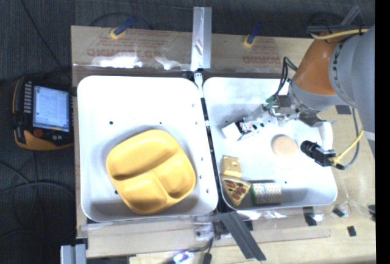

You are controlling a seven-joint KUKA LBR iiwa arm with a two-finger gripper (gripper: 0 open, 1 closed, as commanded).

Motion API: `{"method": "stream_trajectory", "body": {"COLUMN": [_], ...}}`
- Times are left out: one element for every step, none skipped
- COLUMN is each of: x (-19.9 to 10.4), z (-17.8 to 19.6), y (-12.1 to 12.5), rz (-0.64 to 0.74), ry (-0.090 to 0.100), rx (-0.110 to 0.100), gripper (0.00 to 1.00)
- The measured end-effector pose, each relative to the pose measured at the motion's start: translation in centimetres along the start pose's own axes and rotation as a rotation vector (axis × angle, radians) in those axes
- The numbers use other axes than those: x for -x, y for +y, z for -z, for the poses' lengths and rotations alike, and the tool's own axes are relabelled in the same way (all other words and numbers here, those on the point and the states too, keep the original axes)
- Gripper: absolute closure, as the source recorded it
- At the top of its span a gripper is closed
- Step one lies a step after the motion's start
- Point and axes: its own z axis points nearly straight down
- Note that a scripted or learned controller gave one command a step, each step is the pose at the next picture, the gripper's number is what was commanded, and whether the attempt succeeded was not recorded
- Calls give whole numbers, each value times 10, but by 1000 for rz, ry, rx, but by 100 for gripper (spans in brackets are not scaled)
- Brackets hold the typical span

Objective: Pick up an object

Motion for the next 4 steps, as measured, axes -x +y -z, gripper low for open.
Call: {"method": "stream_trajectory", "body": {"x": [66, 39, 60, 42], "z": [38, -19, 12, -18], "y": [-38, -39, -50, -49], "rz": [105, 50, 107, 43], "ry": [18, 19, 26, 23], "rx": [-39, -37, -46, -38], "gripper": [0, 0, 0, 0]}}
